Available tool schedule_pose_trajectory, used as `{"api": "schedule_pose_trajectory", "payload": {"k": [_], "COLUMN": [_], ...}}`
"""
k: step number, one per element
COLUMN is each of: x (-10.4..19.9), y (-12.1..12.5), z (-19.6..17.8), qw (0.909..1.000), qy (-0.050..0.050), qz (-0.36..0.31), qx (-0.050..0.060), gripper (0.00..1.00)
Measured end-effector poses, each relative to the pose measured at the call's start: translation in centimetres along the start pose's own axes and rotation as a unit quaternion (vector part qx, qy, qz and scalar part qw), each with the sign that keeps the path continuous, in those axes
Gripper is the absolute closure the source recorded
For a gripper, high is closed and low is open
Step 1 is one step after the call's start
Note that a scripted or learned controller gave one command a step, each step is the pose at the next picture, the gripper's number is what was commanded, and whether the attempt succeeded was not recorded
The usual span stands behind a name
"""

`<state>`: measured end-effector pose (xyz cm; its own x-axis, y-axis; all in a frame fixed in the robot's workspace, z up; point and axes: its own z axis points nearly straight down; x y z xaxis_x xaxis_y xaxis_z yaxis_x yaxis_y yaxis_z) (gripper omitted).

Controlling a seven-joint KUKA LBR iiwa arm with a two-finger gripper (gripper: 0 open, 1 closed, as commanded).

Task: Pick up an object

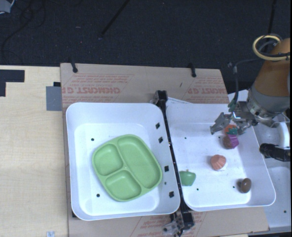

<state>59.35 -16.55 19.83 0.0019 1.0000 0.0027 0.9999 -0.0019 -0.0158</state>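
Note:
My gripper hangs low over the far right part of the right bin, its fingers spread apart. Between and just under the fingertips sits a small orange, green and red object, and a purple object lies right below it; I cannot tell whether the fingers touch either one. Nearer the front, a pink-orange round object lies in the bin's middle. A brown ball rests near the front right corner. A green piece lies against the bin's left wall.
The left bin holds a green three-compartment plate. A black divider runs between the two bins. The grey arm with its orange band comes in from the right above the bin's edge.

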Motion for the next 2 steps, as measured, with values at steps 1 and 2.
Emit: {"api": "schedule_pose_trajectory", "payload": {"k": [1,2], "x": [0.0,-0.9], "y": [0.3,0.7], "z": [-0.9,4.2], "qw": [1.0000,1.0000], "qy": [-0.001,-0.001], "qz": [-0.001,-0.001], "qx": [-0.007,-0.005], "gripper": [0.00,0.00]}}
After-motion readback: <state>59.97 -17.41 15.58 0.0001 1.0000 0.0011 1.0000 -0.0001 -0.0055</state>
